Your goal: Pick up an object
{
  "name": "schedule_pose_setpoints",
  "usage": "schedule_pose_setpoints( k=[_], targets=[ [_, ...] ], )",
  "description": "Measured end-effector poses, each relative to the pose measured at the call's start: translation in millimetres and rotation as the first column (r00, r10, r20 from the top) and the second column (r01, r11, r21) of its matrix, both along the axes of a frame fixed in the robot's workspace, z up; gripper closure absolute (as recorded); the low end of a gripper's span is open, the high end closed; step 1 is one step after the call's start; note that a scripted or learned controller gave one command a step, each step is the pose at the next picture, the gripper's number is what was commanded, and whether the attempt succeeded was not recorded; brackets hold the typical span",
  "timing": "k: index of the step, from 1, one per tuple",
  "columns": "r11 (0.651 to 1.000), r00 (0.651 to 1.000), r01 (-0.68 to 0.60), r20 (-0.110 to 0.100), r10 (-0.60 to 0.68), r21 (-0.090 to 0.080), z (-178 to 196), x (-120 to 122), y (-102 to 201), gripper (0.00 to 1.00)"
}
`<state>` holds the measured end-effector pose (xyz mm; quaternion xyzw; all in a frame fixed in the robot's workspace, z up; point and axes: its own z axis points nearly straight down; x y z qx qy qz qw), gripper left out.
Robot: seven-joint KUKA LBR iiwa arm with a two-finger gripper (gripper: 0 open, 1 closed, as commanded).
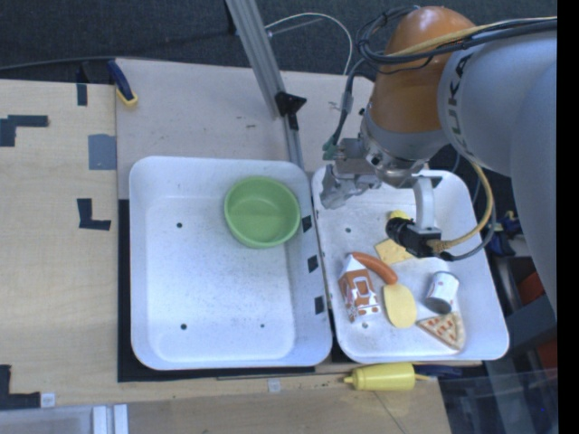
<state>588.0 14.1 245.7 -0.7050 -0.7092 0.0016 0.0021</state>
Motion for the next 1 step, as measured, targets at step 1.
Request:
schedule_pose_setpoints(
  k=[1],
  targets=[
    [1.0,1.0,-0.001,0.001,0.001,0.001,-10.4,-11.1,56.1,1.0]
  ],
)
